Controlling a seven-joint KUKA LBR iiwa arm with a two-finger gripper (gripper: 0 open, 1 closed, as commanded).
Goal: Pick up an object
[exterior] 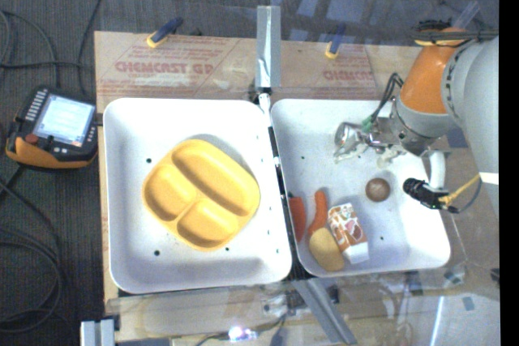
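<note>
Off to the far left, on the dark carpet, sits a handheld control pendant with a lit screen and orange trim, clear of the bench. Next comes the left-hand shallow white bin, and lying in it is a yellow plastic divided tray with three compartments, tilted on the diagonal and well apart from anything else.

Across the metal divider, the right-hand white bin holds the small things. Along its near-left corner lie two slim orange carrot-shaped pieces, side by side and running roughly toward the bench's far edge. Touching them is a pale yellow potato-like lump, and leaning on that a small white carton with a red printed label, its long axis running near-to-far with a slight tilt. A little to the right, alone on bare bin floor, rests a small brown round ball.

Above that ball, toward the far side of the bin, hangs the metallic two-finger gripper on the grey arm with its orange band. I can't make out how its jaws stand, and nothing visibly sits between them. To my eye the ball is the nearest pick: it lies just toward the near edge and slightly right of the gripper, with free space all round, while the carton cluster is farther and crowded.
</note>
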